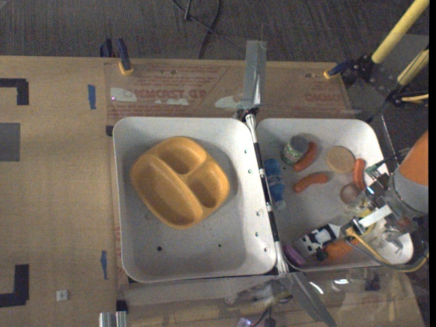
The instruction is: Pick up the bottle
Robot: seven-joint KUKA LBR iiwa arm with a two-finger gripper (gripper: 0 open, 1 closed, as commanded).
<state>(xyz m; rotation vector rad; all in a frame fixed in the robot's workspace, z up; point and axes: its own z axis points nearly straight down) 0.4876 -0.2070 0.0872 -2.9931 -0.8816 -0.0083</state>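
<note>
Reaching for the bottle
Jaws [373, 218] low right, state unclear; go left to bottle [274, 181] at bin [320, 125] wall, grip across it

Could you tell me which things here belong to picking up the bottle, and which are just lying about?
For the job:
bottle, lying along the right bin's left wall
gripper, over the right bin's right side

Lying about:
yellow divided plate in the left bin
sausages
tan disc
black-and-white toy

A yellow divided plate [180, 180] lies in the left bin [129, 251]; the pincer [373, 218] hovers over the right bin [272, 131].
</note>
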